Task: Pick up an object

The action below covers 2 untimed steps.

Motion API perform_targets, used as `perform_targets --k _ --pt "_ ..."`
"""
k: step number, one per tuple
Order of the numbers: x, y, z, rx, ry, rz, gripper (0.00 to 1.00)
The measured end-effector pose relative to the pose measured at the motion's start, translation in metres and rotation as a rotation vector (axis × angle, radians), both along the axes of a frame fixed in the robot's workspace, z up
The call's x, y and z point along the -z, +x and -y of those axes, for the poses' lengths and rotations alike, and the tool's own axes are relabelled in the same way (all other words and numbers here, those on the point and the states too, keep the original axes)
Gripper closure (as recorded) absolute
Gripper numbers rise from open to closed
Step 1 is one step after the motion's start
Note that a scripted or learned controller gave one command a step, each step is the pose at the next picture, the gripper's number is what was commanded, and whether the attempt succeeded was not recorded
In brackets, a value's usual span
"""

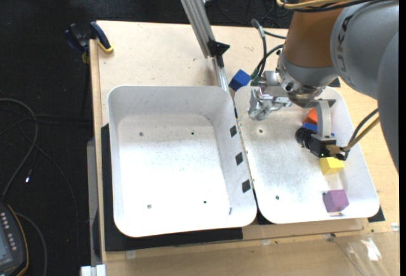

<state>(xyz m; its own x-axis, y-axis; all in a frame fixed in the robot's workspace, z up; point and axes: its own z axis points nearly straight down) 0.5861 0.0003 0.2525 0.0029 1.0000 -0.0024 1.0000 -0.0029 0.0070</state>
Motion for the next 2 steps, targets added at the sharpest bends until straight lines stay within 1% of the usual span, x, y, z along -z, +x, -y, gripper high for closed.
perform_targets --k 1,2 --pt "-0.0135 -0.0581 0.1004 0.006 -0.001 -0.008 1.00" --pt "-0.0125 -0.0563 0.0948 -0.004 0.001 -0.007 0.00"
